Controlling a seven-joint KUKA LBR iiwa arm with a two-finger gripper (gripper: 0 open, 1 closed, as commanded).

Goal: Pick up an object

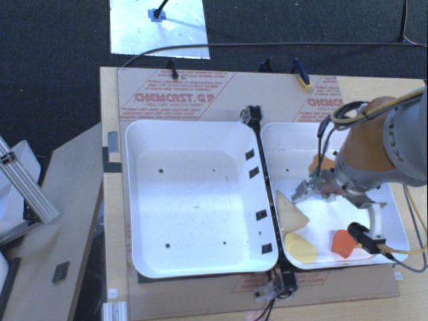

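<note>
the grey arm (394, 146) bends low, its gripper (306, 190) pointing left.

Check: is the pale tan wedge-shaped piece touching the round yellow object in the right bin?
Cannot tell. In the camera view the pale tan wedge-shaped piece sits just above the round yellow object, their edges meeting with no plain gap and no plain contact.
</note>
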